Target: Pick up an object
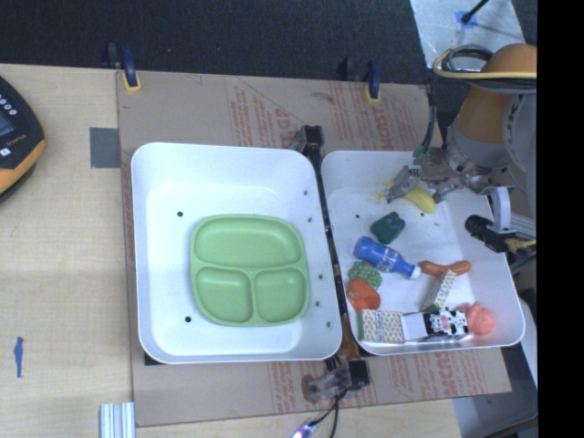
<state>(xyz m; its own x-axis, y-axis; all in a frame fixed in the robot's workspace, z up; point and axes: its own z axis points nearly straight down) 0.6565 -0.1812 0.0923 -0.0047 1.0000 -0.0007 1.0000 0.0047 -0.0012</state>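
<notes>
Even overhead light is washing the two white bins (146, 245) bright, the dark floor (228, 12) beyond is falling dim, and fine detail is blurring softly.

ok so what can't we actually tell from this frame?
- Gripper: its metal blurs into the yellow object at the back of the right bin; grip state and contact unreadable.
- Yellow object: partly covered by the gripper, shape unclear.
- Small carton at the front: print too small to read.
- Arm: cut off by the view's right edge.
</notes>
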